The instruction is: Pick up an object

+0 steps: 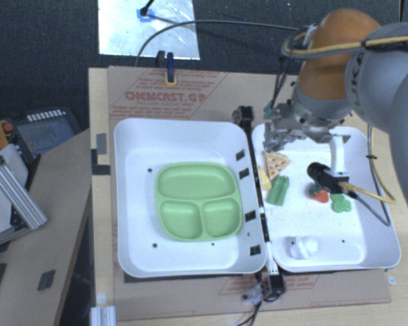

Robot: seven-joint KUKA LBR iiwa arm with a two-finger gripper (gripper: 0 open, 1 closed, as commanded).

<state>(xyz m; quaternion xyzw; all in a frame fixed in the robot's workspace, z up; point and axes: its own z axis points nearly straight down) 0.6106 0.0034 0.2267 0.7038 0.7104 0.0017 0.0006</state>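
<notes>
**Pizza slice toy (pixel 277 162) lying just below the gripper (pixel 275 140) in the right-hand bin**

Pizza slice toy is lying flat toward the far left corner of the right-hand bin (pixel 367 236), its wide edge facing away and its tip pointing to the near side. The gripper is hanging just over that wide edge, coming down from the grey arm (pixel 391 66) with the orange band (pixel 333 46); whether the gripper is apart or together cannot be told from this angle.

A small yellow piece (pixel 264 180) is sitting just left of the slice, close against the bin's left wall; a green block (pixel 279 190) is lying tilted just nearer than the slice's tip. A red piece (pixel 318 196) and a ruffled green piece (pixel 341 204) are resting side by side around the middle of the bin; a white object (pixel 302 248) is lying near the front wall, well apart from the rest.

A green divided plate (pixel 197 201) is sitting in the middle of the left-hand bin (pixel 132 202), showing three compartments.
</notes>
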